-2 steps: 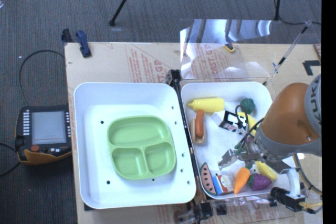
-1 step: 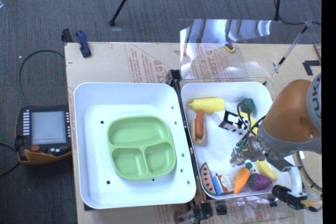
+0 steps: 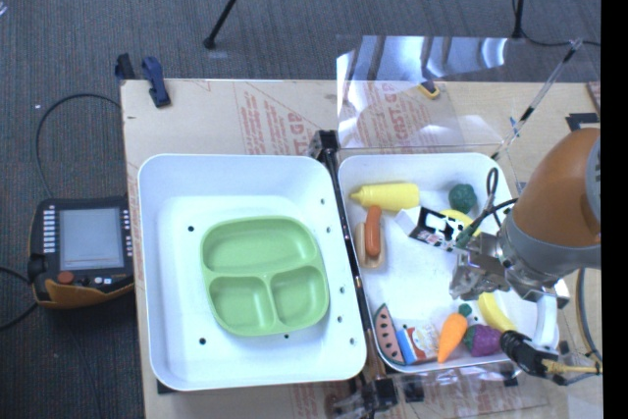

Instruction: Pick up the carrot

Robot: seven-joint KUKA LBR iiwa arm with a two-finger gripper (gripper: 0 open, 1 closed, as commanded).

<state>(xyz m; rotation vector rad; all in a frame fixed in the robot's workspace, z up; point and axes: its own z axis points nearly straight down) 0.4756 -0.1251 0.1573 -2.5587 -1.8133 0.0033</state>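
Orange thing: the carrot lies in the lower right of the frame, near the bottom edge of the right bin. Its green top points up and its thin end points down-left.
Next to the carrot: a watermelon slice and a small packet on its left, a purple toy just beside it on the right, a banana up and to the right.
Tool: the tool sits just above the carrot's green top, in the right part of the frame. It is dark and grey metal, and I cannot tell if it is spread or pressed together. Nothing can be seen pinched in it.
Arm: the grey arm with its orange band comes in from the right edge.
Top of right bin: a yellow bottle, a hot dog, a dark green toy and a black and white box.
Left bin: the left bin holds a green tray with three parts.
Bench: the brown bench carries both bins. A blue clamp sits at its upper left corner.
Floor: a screen pad lies on the dark floor at the left edge.
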